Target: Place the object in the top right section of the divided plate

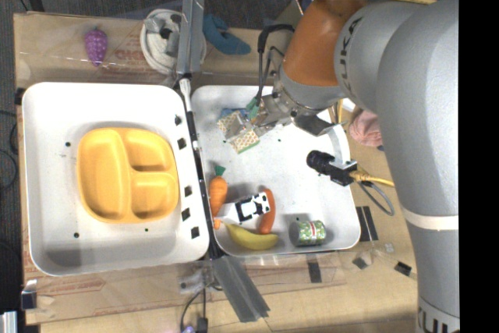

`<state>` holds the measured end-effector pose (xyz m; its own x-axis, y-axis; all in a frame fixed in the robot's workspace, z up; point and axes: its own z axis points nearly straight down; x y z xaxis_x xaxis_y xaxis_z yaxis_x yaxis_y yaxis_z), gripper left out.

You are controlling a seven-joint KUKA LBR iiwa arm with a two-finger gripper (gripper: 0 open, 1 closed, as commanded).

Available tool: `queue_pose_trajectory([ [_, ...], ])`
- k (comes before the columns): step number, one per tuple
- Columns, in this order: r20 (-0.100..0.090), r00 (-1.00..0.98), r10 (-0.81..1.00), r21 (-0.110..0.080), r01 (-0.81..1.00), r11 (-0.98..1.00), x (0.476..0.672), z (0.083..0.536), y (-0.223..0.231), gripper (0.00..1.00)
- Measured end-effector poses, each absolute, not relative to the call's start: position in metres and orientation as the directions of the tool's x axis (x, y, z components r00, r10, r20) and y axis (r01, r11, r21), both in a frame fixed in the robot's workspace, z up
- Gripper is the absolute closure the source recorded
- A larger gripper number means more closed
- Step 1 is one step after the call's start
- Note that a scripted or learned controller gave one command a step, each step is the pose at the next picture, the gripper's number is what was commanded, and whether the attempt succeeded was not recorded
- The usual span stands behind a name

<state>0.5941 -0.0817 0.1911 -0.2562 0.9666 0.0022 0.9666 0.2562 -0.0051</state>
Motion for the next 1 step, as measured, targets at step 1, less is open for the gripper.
queue_pose_trajectory([
  [1, 0.001, -0.184, 0.983, -0.002, 0.983, 0.184, 0.6097, 0.1913, 0.0004, 1.0],
])
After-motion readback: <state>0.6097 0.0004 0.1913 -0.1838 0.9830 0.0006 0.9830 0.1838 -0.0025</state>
